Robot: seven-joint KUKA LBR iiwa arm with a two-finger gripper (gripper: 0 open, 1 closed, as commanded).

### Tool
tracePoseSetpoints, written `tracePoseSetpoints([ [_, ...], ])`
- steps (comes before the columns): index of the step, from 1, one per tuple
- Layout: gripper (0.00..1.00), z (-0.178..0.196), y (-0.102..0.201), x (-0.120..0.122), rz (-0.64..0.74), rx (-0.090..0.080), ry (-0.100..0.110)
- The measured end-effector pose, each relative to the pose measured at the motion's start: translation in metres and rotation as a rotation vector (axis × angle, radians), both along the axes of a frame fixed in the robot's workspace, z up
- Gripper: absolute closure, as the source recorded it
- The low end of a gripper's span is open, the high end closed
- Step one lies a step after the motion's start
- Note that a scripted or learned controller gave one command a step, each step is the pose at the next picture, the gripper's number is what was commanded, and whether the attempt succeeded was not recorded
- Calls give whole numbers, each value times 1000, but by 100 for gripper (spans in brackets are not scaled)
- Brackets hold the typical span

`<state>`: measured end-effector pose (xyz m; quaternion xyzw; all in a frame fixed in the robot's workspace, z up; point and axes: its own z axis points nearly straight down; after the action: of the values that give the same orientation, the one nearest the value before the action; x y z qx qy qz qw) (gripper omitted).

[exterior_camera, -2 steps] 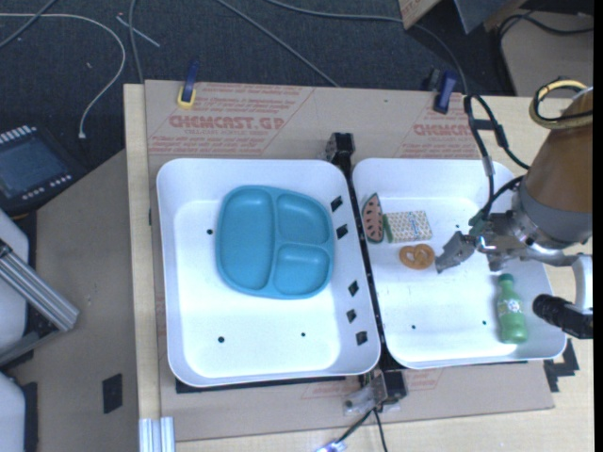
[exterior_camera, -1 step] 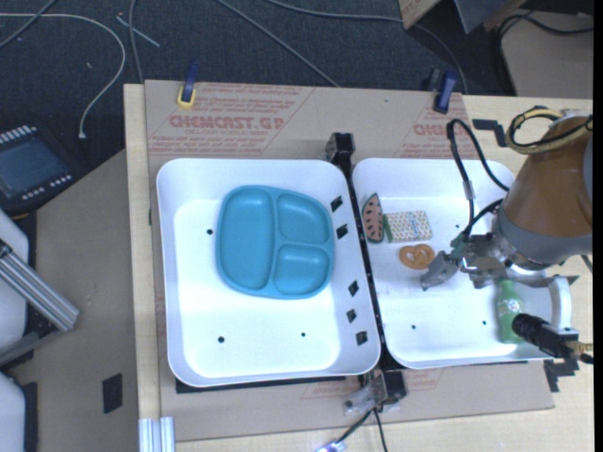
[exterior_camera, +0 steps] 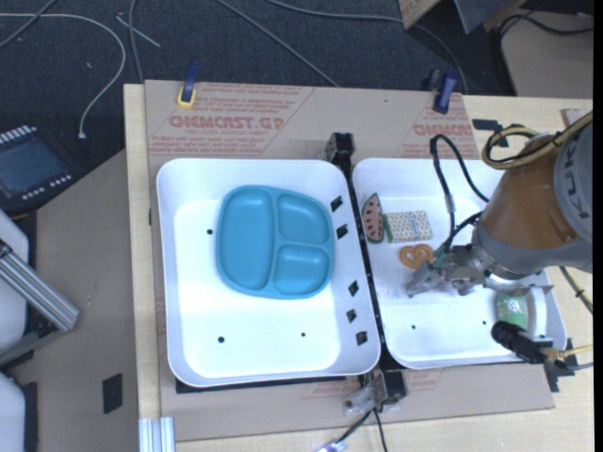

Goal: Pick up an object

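the small orange-brown pretzel-shaped piece (exterior_camera: 415, 253) lies flat in the right bin (exterior_camera: 443, 348), in the bin's upper middle. nothing covers it, but it is small and its loops are hard to make out. just below it, and touching it or nearly so, you see the grey metal gripper (exterior_camera: 421, 285), low over the bin floor and pointing toward the left. you cannot tell whether the gripper is wide or narrow, because its tip blurs into its own shadow. nothing shows as gripped.

just above the pretzel-shaped piece lies a pale speckled block (exterior_camera: 408, 225), tilted a little. to the left of that block, close to the bin's left wall, lies a watermelon slice (exterior_camera: 375, 217), red with a green rind.

the arm (exterior_camera: 532, 210) comes in from the right and hides much of the right bin's right side. a green and white thing (exterior_camera: 513, 307) peeks out from under it, too hidden to name.

the left bin (exterior_camera: 254, 348) holds a blue divided plate (exterior_camera: 275, 241) with three sections, lying flat in the upper middle. small black marks (exterior_camera: 345, 258) dot that bin's right wall. both bins sit on a cardboard-topped bench (exterior_camera: 254, 121), whose printed red lettering is cut off by the bins.
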<state>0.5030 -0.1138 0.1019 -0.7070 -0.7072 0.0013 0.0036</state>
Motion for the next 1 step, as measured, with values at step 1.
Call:
tracePoseSetpoints([
  [1, 0, -18, 1, -1, 0, 0, -2],
])
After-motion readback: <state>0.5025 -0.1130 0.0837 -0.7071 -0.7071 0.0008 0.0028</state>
